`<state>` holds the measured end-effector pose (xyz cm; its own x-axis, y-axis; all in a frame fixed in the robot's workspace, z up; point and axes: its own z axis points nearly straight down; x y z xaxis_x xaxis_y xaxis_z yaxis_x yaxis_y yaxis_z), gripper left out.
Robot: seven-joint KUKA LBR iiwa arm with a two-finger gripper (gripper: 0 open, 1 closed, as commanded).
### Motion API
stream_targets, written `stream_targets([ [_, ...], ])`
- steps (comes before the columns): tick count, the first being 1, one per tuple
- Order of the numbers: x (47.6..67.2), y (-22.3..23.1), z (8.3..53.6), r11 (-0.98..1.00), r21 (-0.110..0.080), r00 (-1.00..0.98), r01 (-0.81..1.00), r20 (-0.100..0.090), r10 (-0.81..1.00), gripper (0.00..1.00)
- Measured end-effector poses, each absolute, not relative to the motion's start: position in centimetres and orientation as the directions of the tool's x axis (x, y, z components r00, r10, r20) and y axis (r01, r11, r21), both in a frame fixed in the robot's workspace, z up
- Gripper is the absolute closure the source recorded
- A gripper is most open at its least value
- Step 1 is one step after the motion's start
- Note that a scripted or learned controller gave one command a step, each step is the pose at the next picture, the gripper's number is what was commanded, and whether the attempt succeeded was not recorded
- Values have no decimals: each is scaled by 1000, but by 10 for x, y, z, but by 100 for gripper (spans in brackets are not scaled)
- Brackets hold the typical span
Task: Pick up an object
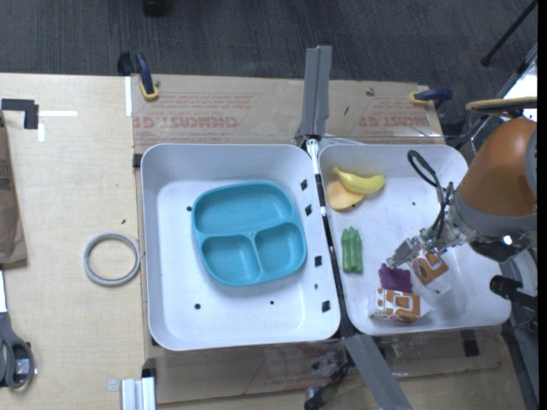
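A dark carpeted floor (77, 24) lies beyond a pale wooden table (68, 186), which carries a roll of tape (111, 258) near its left side and two shallow white bins side by side.

The left bin (162, 229) holds a blue divided tray (248, 232), with bare floor all round it.

The right bin (402, 165) holds the likely targets: a yellow banana (359, 180) on a pale slice at the far left, a green pod (351, 250) by the left wall, a purple scrap (394, 277) and an orange-and-white packet (397, 305) near the front, and a small orange block (430, 268).

The gripper (416, 250) sits low over the middle right, just beside the block and the purple scrap. Whether it is spread or pressed together cannot be told, and nothing is seen between its fingers.

The risk is crowding: block, scrap and packet lie so near one another that a closing grip may nudge one aside or catch two at once. The packet lies near the front wall, so a low approach there may strike the rim.

The far middle of this bin is open.
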<state>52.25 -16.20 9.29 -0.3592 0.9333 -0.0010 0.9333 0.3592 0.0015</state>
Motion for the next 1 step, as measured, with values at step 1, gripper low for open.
stream_targets([
  [1, 564, -147, 91, 418, 0, -418, 908, -1, 908, 0],
])
